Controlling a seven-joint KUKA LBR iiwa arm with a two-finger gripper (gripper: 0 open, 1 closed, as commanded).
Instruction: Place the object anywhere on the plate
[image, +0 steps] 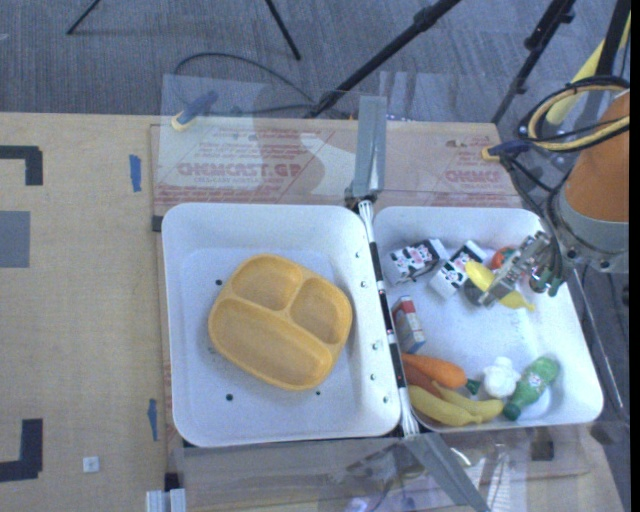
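Left bin (190, 400) on the worktop (80, 330) holds the yellow three-section plate (281, 320), nothing on it; right bin (585, 385) is cluttered with two black-and-white cow toys (418, 258), a small red-and-white carton (408, 325), a carrot (435, 371), a banana (455, 407), a white toy (498, 379) and a green bottle (530, 385) crowded along the near edge. At the right bin's far right the gripper (515, 270) sits low over a yellow object (497, 285) lying on the bin floor beside the cow toys, well apart from the plate. Fingers are down against the yellow object, but I cannot tell whether they are clenched on it or released.
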